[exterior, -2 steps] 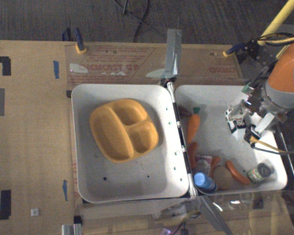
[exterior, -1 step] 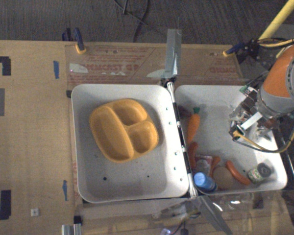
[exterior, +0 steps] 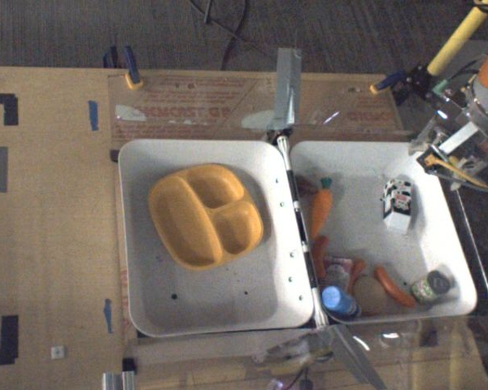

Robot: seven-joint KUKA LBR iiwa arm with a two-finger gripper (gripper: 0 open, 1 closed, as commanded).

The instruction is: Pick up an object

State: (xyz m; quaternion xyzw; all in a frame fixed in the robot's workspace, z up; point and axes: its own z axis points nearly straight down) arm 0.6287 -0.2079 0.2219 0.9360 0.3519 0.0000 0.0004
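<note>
From the camera view we see the gripper over the far right corner of the right bin, and we cannot tell whether it is released or clenched. A black-and-white carton lies nearest it, with a carrot by the dividing wall and a blue-capped bottle at the near edge. A yellow divided plate sits in the left bin.

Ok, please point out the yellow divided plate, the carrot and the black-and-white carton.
yellow divided plate (exterior: 205,216): camera view, on the middle of the plate.
carrot (exterior: 320,212): camera view, on its orange body.
black-and-white carton (exterior: 398,204): camera view, on the middle of its upper face.
</note>
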